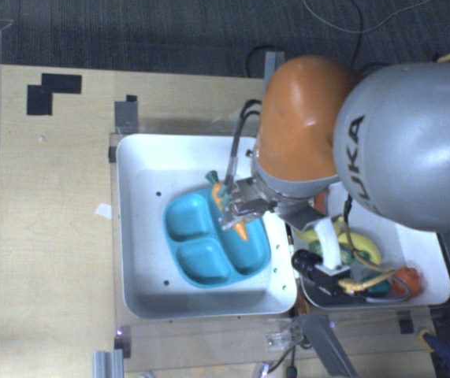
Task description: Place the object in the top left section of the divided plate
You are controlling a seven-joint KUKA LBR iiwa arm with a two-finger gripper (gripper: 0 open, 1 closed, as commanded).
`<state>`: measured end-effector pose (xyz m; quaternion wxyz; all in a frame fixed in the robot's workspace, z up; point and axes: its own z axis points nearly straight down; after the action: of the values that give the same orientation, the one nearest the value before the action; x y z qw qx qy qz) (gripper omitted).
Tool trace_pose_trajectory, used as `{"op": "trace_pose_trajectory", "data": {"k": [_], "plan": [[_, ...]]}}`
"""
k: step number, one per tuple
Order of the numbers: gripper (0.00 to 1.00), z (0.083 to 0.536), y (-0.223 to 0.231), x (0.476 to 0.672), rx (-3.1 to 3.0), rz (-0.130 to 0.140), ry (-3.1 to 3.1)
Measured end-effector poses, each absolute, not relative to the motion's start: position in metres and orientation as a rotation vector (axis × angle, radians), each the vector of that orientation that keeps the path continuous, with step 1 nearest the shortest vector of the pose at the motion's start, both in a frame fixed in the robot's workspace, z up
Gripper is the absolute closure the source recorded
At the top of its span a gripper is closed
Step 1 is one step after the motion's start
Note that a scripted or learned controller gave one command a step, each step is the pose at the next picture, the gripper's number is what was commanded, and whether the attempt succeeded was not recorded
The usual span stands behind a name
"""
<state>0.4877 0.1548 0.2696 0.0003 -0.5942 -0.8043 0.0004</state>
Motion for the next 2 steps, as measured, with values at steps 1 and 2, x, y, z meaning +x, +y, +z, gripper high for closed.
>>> {"op": "trace_pose_trajectory", "data": {"k": [1, 2], "plan": [[0.0, 0.27, 0.155, 0.488, -1.866, 0.001, -2.527], [0.0, 0.108, 0.198, 0.489, -1.878, -0.016, -2.522]]}}
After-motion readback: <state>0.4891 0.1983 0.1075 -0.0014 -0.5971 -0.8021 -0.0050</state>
